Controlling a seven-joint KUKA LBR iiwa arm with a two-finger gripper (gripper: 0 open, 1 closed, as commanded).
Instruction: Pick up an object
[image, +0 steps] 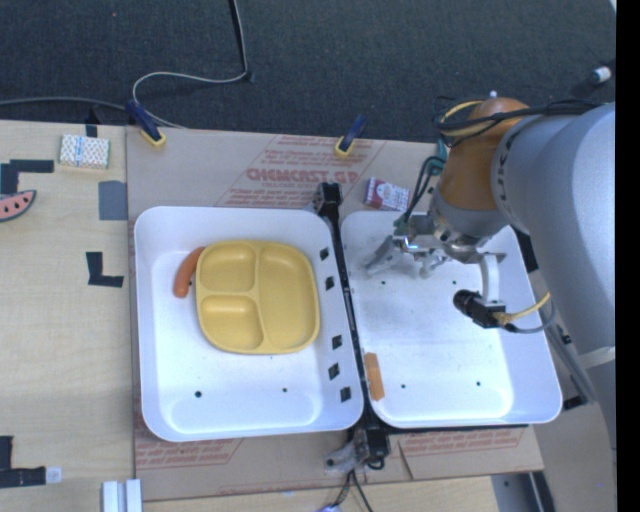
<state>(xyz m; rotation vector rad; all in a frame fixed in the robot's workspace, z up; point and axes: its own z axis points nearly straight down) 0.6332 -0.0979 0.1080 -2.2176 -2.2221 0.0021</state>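
Altogether two shallow white plastic bins are seen side by side on a brown cardboard sheet (290, 175): the left bin (170, 400) at centre left of the frame and the right bin (500, 395) at centre right, their inner rims touching along a dark divider.

One yellow plastic plate with three compartments (258, 296) is laid flat in the upper half of the left bin. One orange sausage-shaped toy (184, 272) is tucked against the plate's left edge, partly hidden beneath it. A second small orange piece (374, 376) is found in the right bin, right against its left wall, towards the lower part of the frame.

One grey robot arm with an orange band (470, 160) is seen reaching in from the right side of the frame. Its metal two-finger gripper (385, 258) is held over the upper left part of the right bin; whether its tips are apart or together cannot be told, and nothing is seen between them. The small orange piece lies well apart from the gripper, lower in the frame.

Two yellow-and-blue clamps (147, 122) are fixed at the cardboard's upper edge. One small red-and-white packet (385, 193) rests on the cardboard just above the right bin.
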